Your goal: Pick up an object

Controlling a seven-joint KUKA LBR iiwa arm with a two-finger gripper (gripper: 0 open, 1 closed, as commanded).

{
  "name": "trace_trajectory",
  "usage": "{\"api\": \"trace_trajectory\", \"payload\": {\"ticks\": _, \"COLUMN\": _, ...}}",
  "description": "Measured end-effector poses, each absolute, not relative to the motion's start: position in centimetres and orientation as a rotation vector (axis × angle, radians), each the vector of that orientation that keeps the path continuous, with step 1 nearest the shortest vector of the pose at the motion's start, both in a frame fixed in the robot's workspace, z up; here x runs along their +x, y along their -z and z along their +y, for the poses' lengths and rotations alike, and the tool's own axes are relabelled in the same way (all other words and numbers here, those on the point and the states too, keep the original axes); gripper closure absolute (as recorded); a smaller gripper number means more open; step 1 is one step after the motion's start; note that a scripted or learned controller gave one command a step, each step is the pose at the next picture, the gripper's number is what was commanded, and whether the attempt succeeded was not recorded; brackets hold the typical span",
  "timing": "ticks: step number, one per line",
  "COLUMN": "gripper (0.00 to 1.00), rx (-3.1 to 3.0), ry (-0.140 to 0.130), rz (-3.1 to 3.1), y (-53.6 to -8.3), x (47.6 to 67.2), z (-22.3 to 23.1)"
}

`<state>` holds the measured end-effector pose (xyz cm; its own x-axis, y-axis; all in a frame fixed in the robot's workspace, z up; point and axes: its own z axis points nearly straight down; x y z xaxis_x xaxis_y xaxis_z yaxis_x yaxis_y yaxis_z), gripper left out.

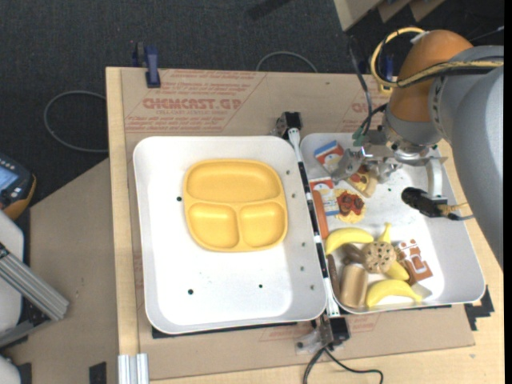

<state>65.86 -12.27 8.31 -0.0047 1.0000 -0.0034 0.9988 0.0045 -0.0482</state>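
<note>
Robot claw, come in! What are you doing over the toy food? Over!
Gripper low over right bin, back end, among small food items. Grip unclear. Bananas and cookie crowd near end. Yellow tray alone in left bin.

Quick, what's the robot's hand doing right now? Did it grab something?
Hand: low in the right bin near the food toys; cannot be told whether it is open, closed or holding anything.
</note>
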Motion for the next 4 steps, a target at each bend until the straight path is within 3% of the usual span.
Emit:
{"api": "trace_trajectory", "payload": {"ticks": 1, "gripper": 0.00, "rx": -2.245, "ry": -0.007, "rz": -2.225, "y": -8.9, "x": 60.1, "z": -10.6}}
{"api": "trace_trajectory", "payload": {"ticks": 2, "gripper": 0.00, "rx": -2.254, "ry": -0.005, "rz": -2.224, "y": -8.9, "x": 53.3, "z": -10.5}}
{"api": "trace_trajectory", "payload": {"ticks": 3, "gripper": 1.00, "rx": -2.250, "ry": -0.001, "rz": -2.229, "y": -9.9, "x": 53.6, "z": -10.3}}
{"api": "trace_trajectory", "payload": {"ticks": 4, "gripper": 1.00, "rx": -2.214, "ry": 0.015, "rz": -2.237, "y": -19.0, "x": 56.5, "z": -1.0}}
